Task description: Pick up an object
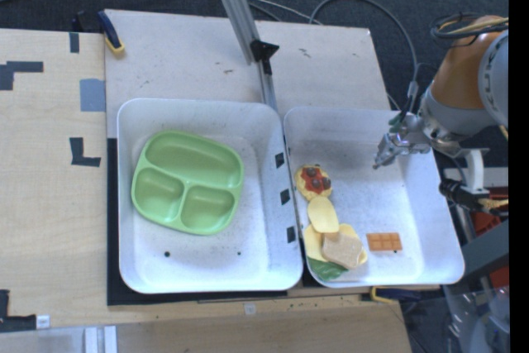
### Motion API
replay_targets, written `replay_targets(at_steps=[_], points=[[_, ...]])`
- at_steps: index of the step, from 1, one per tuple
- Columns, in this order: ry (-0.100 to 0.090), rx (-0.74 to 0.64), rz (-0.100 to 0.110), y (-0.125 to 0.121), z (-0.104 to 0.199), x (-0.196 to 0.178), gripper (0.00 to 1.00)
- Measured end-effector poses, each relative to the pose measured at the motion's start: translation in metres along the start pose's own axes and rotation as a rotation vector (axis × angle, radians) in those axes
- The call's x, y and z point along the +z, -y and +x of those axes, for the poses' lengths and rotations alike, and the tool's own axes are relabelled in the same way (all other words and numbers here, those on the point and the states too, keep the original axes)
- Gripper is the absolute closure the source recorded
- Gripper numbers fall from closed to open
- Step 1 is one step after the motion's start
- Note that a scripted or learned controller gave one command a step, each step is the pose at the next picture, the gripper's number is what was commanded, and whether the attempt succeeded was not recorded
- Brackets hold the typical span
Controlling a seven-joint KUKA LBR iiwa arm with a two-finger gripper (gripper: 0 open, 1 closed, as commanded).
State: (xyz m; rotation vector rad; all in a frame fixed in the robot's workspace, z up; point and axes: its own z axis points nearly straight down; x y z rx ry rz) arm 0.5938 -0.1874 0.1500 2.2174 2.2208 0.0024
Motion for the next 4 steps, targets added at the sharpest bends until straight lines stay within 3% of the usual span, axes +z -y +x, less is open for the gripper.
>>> replay_targets(at_steps=[3, 4], points=[[0.0, -0.001, -0.002, -0.001, 0.004, -0.141, 1.0], [-0.002, -0.005, 0.004, -0.019, 0.057, -0.139, 1.0]])
